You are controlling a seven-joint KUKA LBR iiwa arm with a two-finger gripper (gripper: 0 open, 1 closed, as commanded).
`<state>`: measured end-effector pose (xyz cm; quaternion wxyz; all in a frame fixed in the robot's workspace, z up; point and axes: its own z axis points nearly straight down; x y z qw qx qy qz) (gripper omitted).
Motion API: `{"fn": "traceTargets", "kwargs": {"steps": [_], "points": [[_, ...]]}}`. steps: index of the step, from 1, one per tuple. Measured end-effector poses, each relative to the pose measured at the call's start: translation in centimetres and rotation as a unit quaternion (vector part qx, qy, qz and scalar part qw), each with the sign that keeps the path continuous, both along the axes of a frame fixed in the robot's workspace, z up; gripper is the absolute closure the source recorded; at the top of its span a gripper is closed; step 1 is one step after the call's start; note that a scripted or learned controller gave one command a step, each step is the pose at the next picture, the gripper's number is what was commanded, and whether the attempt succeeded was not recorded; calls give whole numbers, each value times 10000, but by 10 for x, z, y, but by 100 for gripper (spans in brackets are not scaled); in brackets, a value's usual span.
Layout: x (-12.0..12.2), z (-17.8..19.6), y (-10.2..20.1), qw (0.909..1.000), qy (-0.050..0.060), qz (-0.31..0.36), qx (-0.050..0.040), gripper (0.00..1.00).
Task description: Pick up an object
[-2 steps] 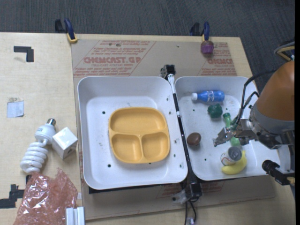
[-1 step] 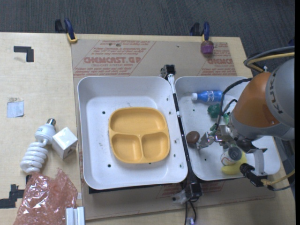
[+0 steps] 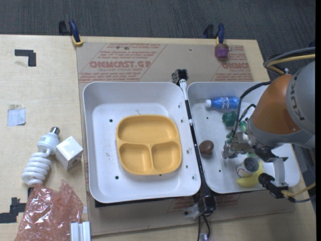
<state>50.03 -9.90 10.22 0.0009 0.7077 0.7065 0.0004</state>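
Pink wrapper (image 3: 47, 210) beside spiral bulb (image 3: 39, 162)

Two shallow white plastic bins (image 3: 100, 134), smooth, slight sheen. Yellow three-compartment plastic tray (image 3: 149, 144), matt. Blue plastic bottle (image 3: 224, 103), glossy. Tan cardboard sheet (image 3: 125, 59), printed, matt. Crinkled pink plastic wrap (image 3: 47, 212), shiny. White spiral glass bulb (image 3: 39, 163), glossy.

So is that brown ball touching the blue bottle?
Apart. The camera view shows bare white bin floor between the brown ball and the blue bottle.
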Motion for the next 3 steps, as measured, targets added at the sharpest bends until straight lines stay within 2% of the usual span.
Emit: {"fn": "traceTargets", "kwargs": {"steps": [1,2,3], "points": [[36,90,59,10000,3,21,-1,100],[36,90,58,10000,4,19,-2,0],[36,90,58,10000,4,19,-2,0]]}}
